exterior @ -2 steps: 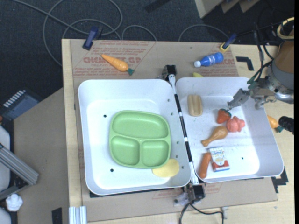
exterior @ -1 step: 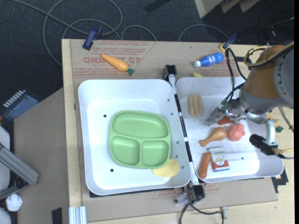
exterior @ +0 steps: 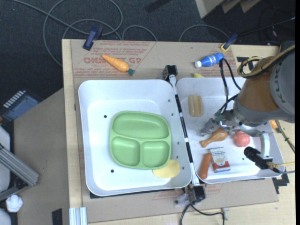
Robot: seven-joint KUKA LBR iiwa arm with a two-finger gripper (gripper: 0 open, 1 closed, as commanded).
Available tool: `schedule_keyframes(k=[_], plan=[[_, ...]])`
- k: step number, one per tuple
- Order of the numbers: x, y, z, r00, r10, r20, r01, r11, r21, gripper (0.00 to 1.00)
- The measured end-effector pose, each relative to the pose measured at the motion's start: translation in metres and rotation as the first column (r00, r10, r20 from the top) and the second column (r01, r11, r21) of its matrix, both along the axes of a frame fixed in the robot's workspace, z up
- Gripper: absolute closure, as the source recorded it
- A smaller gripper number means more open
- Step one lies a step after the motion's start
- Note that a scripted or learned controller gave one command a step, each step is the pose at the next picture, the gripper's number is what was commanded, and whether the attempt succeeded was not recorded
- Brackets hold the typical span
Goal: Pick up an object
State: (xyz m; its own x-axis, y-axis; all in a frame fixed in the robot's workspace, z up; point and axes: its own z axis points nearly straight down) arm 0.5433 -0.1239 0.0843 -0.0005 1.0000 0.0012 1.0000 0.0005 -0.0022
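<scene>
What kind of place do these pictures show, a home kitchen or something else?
Probably a robotics lab bench for grasping trials, not a kitchen. Two shallow white plastic bins sit on a board with toy food such as a plastic chicken drumstick, a grey-and-orange robot arm reaches in, and loose cables cross the floor.

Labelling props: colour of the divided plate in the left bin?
Light green plate, clearest in the camera view.

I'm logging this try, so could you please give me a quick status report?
Pincer low in right bin, fingers unclear. Drumstick right beside it, not lifted. Pink ball, small carton, hot dog close by.
</scene>
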Motion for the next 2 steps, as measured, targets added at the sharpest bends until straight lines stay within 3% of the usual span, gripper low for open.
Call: schedule_keyframes(k=[1,2], plan=[[0.0004,-0.0004,0.0100,1.000,-0.001,0.002,0.001,1.000,-0.001,1.00],[0.0003,-0.0003,0.0099,1.000,-0.001,0.002,0.001,1.000,-0.001,0.00]])
